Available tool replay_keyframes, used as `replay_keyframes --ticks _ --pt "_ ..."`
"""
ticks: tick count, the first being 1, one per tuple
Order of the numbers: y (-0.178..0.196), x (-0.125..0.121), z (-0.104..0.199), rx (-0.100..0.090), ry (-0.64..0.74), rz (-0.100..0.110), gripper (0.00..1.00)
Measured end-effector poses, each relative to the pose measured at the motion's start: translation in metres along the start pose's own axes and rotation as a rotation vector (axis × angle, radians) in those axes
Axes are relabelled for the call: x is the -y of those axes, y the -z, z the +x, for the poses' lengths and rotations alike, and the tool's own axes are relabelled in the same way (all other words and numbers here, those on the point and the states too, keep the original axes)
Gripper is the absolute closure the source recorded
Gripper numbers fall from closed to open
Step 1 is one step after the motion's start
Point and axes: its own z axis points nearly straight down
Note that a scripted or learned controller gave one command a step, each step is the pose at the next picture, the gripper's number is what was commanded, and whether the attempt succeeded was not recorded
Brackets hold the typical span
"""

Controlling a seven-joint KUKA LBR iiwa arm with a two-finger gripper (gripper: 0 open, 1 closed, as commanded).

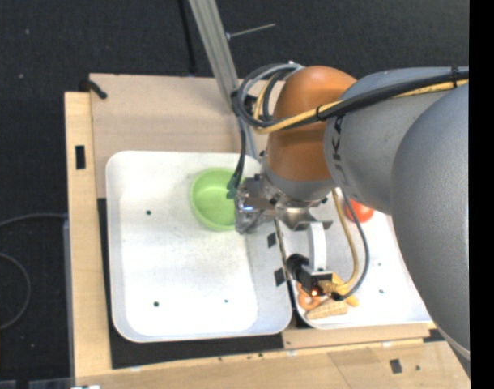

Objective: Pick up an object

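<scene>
A light green bowl-shaped object (211, 200) lies in the left bin (150, 290), near its right wall. My gripper (245, 209) hangs at the green object's right edge, over the wall between the two bins. The arm's orange band and grey body cover the gripper from above. In the right bin (393, 318) a red-orange object (360, 212) peeks out from under the arm. Small orange and tan pieces (334, 304) lie at that bin's front left corner.
A slanted metal rail (211, 35) rises behind the bins. The wooden bench (154, 116) frames both bins. The arm covers most of the right bin. The left bin's white floor lies bare to the left and front of the green object.
</scene>
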Motion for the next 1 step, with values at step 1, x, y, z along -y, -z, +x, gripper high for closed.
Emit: replay_keyframes --ticks 1 --pt "-0.0001 0.0 0.0002 -0.001 -0.001 0.0 0.0"
